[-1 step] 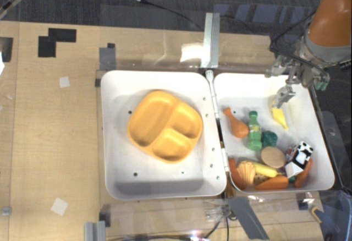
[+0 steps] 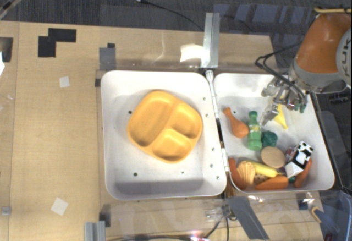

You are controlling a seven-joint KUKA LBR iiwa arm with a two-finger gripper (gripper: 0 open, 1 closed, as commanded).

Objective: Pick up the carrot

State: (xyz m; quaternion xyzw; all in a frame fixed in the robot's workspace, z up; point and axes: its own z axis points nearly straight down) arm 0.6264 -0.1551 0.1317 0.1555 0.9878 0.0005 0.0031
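Observation:
The carrot (image 2: 271, 182) is an orange, tapered piece lying flat along the front wall of the right bin (image 2: 324, 141), beside a ridged yellow-orange toy (image 2: 247, 173). My gripper (image 2: 273, 109) hangs over the back half of that bin, well behind the carrot and not touching it. It is just above a green bottle (image 2: 253, 122) and a small yellow piece (image 2: 282, 119). The grey arm with its orange band (image 2: 322, 47) comes in from the upper right.
The right bin also holds an orange drumstick-shaped toy (image 2: 236, 123), a dark green block (image 2: 269, 138), a tan disc (image 2: 271, 156), a black-and-white toy (image 2: 300, 155) and another orange piece (image 2: 304, 173). The left bin (image 2: 113, 124) bears a yellow divided plate (image 2: 164, 125).

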